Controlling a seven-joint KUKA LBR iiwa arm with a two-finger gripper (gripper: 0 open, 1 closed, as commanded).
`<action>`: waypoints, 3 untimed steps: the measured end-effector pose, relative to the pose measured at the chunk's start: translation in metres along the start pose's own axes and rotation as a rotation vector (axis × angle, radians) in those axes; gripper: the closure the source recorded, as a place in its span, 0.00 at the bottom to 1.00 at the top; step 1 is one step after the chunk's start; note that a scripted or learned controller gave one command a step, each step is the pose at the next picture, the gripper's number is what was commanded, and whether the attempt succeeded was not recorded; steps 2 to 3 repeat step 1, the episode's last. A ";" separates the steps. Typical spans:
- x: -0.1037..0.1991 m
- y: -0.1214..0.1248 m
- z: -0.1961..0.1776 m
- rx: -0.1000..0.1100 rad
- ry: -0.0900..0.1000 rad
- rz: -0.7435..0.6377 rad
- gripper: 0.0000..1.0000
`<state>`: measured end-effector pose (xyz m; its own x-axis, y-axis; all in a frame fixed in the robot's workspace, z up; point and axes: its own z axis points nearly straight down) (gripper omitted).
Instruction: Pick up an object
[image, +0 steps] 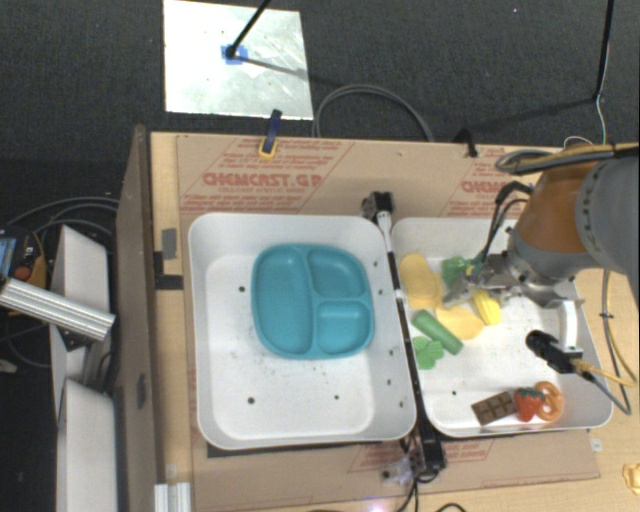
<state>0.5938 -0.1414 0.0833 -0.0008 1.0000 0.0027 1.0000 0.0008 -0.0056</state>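
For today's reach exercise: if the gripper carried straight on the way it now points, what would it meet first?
Probably the yellow pieces under the gripper in the right bin; a green piece sits beside it. Depth is unclear.

Two bins sat side by side on surface (300, 165). Left bin (215, 400) held divided plate (312, 301), centred. Right bin (590, 395) held toy foods (440, 310) clustered near its left wall; further pieces (520, 404) lay at its front edge. Arm (575, 225) reached in from right, over right bin's rear half.
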 end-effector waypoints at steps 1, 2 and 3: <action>-0.001 0.004 -0.012 -0.010 -0.003 -0.001 1.00; -0.001 0.004 -0.012 -0.010 -0.003 -0.001 1.00; -0.001 0.004 -0.012 -0.010 -0.003 -0.001 1.00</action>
